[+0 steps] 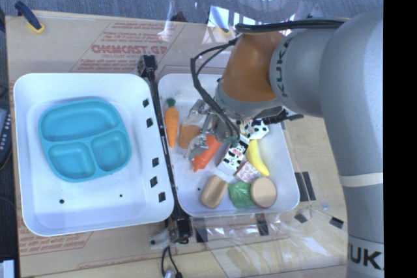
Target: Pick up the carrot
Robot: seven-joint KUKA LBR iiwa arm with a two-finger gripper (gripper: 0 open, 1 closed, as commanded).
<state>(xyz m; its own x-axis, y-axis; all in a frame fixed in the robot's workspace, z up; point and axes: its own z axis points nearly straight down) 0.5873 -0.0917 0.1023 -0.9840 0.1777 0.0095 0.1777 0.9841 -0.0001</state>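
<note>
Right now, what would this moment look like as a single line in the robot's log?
gripper: low in right white bin | long orange carrot with green top: lying at bin's left wall, not held | blue divided plate: left white bin

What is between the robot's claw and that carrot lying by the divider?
Nothing visible blocks it. The carrot lies along the right bin's left wall, and the gripper hangs just to its right. A brownish piece sits close beside the carrot, crowding that side.

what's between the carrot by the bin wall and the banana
In the camera view, between the carrot and the banana sit the pincer and a second orange carrot-like piece.
</note>
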